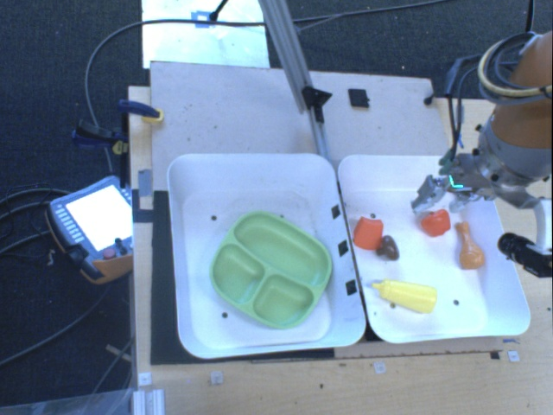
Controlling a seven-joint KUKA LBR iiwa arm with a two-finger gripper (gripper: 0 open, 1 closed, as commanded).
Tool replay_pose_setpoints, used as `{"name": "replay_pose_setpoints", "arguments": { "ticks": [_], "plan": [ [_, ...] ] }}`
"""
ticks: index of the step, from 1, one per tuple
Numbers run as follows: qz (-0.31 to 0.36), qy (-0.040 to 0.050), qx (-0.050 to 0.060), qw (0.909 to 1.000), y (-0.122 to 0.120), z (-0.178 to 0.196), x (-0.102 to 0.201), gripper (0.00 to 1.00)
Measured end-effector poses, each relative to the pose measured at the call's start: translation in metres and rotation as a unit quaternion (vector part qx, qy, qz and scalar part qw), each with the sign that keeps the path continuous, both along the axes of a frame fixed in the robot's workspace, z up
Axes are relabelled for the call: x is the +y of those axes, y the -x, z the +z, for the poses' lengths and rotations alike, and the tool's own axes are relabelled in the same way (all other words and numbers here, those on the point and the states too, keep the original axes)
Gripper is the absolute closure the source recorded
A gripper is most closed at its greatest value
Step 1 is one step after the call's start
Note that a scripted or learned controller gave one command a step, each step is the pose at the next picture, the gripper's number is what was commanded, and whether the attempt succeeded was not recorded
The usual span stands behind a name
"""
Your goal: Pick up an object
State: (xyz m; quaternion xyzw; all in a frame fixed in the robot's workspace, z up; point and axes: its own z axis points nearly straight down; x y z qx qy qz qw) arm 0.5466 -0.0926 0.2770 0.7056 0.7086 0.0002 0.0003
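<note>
Red object (435,223) just under the gripper (429,199) — touching or apart unclear — finger spread impossible to tell

The arm (518,85) is cut off by the right edge. Its gripper (436,199) is blurred, finger spacing unclear. The small brown object (389,248) is too small to identify
</note>
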Motion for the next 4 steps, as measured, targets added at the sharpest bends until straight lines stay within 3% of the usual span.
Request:
{"name": "replay_pose_setpoints", "arguments": {
  "ticks": [1,4],
  "plan": [
    [0.000,0.0000,-0.001,1.0000,0.000,0.000,0.000,0.00],
    [-0.002,-0.0004,0.002,1.0000,-0.003,-0.174,-0.013,0.00]
  ]
}}
